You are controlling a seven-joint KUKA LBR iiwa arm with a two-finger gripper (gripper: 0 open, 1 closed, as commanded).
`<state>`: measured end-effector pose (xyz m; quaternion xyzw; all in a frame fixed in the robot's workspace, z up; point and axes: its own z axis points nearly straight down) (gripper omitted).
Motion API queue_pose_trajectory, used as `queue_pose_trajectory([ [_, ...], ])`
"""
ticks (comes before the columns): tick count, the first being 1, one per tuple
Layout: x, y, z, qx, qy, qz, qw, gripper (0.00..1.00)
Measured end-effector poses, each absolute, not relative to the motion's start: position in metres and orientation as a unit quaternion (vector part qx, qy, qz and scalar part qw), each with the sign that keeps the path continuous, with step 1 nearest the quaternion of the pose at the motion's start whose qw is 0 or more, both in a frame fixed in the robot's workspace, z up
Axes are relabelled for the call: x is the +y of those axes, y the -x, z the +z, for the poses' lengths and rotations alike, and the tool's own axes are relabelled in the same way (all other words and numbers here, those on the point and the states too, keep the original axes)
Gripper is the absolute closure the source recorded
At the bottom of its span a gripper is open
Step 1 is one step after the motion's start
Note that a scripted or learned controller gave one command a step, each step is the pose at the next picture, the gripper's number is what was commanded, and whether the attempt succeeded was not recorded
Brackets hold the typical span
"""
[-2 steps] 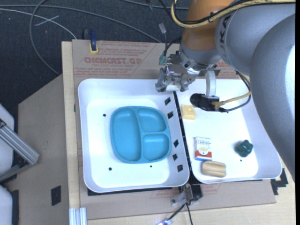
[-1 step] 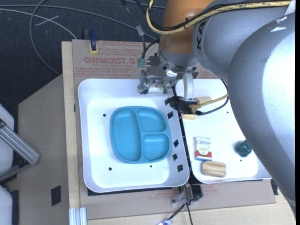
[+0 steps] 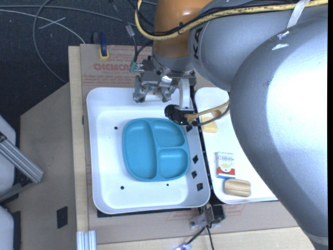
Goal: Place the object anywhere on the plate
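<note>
- the claw (image 3: 154, 94) is hovering over the far rim of the left bin (image 3: 104, 155); whether it is spread or pressed together, i cannot tell.
- the blue plate (image 3: 155, 149) is lying in the middle of the left bin.
- a small red-and-white box (image 3: 225, 165) and a tan bread roll (image 3: 237, 187) are sitting just beside each other in the right bin (image 3: 210, 95), near its front edge.

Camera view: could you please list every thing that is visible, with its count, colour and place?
Plate: one, blue, three compartments, in the left bin.
Left bin: one, white, centre of the bench.
Right bin: one, white, partly under the arm.
Small box: one, white and red, in the right bin.
Bread-like piece: one, tan, right bin, below the box.
Yellowish item: one, right bin, top; kind unclear.
Arm: one, grey with orange band.
Gripper: one, at the left bin's far edge.
</note>
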<state>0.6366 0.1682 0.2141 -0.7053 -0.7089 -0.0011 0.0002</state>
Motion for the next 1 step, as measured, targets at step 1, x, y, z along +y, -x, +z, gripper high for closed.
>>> queue_pose_trajectory([
  [1,0.1656,-0.6366,0.2141,-0.707,0.707,-0.0004,0.000,0.00],
])
